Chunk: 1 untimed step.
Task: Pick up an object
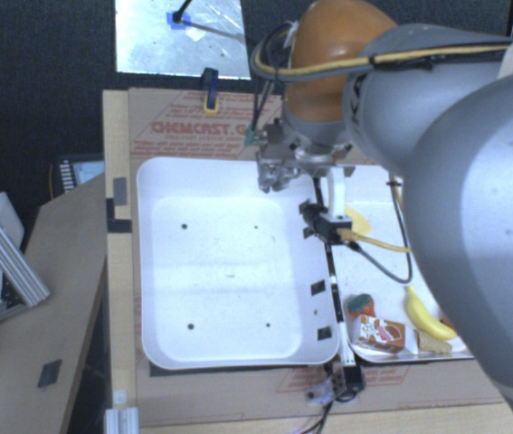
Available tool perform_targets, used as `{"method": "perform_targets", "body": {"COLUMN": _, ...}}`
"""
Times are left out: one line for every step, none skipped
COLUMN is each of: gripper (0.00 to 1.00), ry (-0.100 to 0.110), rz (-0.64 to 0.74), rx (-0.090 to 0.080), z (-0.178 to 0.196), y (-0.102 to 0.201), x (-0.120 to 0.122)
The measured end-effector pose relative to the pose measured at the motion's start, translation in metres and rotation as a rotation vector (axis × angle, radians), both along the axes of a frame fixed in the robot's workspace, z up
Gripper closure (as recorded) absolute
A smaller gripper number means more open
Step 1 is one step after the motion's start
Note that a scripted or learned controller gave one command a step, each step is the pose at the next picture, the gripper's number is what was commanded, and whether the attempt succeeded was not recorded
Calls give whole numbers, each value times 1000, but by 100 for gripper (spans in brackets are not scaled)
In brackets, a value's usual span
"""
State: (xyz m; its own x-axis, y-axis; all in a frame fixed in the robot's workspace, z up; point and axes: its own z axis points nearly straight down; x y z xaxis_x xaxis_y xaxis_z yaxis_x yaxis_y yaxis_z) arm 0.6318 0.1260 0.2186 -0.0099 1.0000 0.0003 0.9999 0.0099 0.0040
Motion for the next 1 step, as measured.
{"method": "perform_targets", "body": {"gripper": 100, "ry": -2, "rz": 6, "rx": 0, "z": 11, "y": 0, "x": 1}}
